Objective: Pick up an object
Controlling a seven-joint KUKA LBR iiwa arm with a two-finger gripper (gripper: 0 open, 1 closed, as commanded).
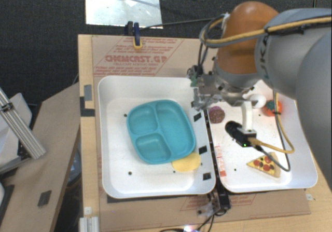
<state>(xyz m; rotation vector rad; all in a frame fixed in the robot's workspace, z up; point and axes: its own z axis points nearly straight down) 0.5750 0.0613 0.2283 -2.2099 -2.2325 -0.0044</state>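
My gripper (203,102) hangs low over the divider between the two white bins, at the back of the right bin (303,174). A dark maroon round object (217,115) lies in the right bin just right of the gripper, close to it. A toy pizza slice (265,165) lies near the front of the right bin. A small orange-red object (273,107) sits partly hidden behind the arm at the bin's back. In the left bin (111,137) lies a blue divided plate (161,131), with a yellow flat piece (187,163) sticking out from under its front edge.
The big grey and orange arm covers the back right of the right bin. A cardboard sheet (140,57) lies behind the bins, held by a blue and yellow clamp (136,35). A metal rail (21,127) stands at the far left.
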